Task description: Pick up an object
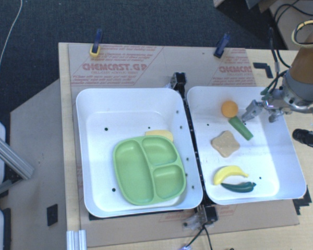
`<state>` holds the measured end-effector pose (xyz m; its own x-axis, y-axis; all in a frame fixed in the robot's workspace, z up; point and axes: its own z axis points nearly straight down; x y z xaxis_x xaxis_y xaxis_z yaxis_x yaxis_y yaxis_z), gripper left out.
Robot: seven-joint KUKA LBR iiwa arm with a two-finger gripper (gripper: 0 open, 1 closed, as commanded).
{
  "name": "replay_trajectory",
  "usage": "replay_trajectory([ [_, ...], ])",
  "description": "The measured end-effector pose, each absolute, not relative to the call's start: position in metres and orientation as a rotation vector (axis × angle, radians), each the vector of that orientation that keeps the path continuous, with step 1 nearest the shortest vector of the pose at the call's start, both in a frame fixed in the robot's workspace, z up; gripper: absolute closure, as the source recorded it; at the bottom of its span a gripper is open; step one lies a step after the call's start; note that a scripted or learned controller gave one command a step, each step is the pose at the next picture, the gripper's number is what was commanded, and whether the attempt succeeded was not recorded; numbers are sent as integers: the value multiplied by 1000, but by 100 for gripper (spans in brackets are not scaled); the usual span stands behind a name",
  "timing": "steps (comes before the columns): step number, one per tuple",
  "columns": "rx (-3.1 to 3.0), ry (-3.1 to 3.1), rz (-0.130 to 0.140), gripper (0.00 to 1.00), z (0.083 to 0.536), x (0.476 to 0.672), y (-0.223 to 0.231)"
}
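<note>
The right bin (pixel 287 160) holds an orange ball (pixel 229 109), a green cylinder (pixel 240 128), a tan bread slice (pixel 225 144), a yellow banana (pixel 229 174) and a dark green pepper (pixel 239 187). My gripper (pixel 262 112) hangs over the bin's far right part, just right of the ball and above the cylinder's upper end. Its fingers (pixel 249 112) are spread open and nothing sits between them.
The left bin (pixel 94 119) carries a green divided plate (pixel 149 169), and a pale yellow item (pixel 159 135) peeks out behind the plate's far edge. A black divider (pixel 190 139) runs between the bins. Two clamps (pixel 95 43) stand at the board's back edge.
</note>
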<state>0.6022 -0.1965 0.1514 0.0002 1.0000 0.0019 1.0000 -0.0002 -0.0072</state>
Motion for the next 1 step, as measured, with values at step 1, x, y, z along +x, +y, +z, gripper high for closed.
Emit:
replay_trajectory([
  [1, -2222, -2223, -1, 100, 165, 604, -197],
])
